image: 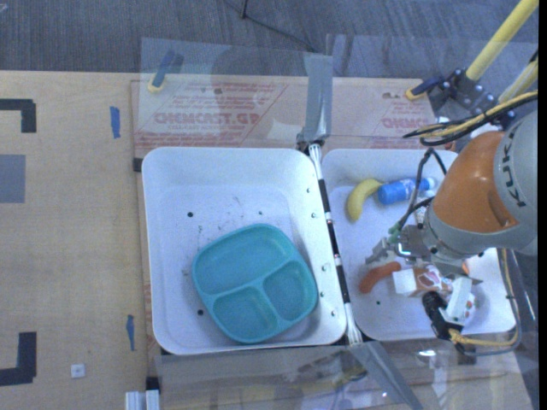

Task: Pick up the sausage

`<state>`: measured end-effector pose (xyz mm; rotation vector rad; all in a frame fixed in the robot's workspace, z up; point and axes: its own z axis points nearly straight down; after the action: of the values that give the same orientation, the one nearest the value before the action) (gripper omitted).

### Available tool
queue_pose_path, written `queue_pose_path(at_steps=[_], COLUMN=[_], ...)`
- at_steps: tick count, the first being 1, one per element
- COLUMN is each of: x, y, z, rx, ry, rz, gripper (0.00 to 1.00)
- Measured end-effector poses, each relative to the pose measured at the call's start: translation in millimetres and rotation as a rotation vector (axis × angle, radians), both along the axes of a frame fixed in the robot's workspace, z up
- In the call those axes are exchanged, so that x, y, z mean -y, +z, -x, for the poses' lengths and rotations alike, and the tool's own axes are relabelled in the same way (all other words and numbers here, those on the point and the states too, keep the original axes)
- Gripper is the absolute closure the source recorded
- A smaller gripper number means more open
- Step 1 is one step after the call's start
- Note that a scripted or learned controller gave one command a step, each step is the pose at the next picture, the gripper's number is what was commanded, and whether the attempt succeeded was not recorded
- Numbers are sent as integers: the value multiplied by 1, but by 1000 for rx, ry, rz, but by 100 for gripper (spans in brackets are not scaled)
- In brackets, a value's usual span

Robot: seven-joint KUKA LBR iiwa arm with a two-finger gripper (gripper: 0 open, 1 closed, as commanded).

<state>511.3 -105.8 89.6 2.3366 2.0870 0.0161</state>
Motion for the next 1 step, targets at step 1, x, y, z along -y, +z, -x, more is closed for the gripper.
queue_pose_path(at_steps=[1], x=[-10], y=[0], z=[28], rx=[1], ry=[43], rz=[2], gripper=[0])
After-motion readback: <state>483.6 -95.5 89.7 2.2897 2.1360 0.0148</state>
